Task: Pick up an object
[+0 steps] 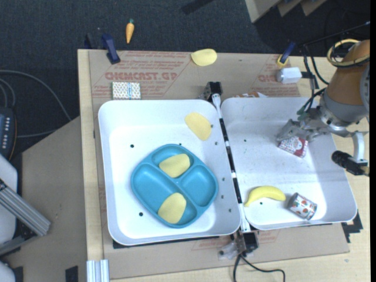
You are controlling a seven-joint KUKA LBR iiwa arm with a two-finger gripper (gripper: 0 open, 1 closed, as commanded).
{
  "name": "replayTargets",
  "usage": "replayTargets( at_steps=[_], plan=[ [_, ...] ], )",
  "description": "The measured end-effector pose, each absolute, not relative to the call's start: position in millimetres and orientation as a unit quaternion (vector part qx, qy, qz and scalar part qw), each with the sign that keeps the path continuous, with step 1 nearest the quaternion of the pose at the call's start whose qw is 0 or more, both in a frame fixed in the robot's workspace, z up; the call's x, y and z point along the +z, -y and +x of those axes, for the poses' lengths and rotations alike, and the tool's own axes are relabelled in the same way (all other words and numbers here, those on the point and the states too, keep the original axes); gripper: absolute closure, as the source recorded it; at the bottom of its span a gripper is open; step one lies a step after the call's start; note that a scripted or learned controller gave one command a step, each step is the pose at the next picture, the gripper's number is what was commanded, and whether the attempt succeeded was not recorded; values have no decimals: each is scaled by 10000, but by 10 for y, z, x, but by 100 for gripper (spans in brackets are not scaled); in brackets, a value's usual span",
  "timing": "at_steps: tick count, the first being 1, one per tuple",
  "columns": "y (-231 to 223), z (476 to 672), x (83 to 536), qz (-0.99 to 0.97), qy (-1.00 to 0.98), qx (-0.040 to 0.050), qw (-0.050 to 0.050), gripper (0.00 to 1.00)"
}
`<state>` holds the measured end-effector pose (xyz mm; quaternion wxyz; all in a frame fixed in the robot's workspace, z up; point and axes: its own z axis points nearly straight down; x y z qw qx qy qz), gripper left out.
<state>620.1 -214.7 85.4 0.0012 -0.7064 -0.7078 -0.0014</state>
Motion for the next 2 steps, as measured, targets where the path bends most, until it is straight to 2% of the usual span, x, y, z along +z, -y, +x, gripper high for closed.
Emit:
replayTargets(
  at_steps=[1, 2],
  plan=[
    [2153, 6206, 957, -7066, 7076, -14, -4, 100],
    [2153, 6204, 954, -7066, 7076, -13, -2, 0]
  ],
)
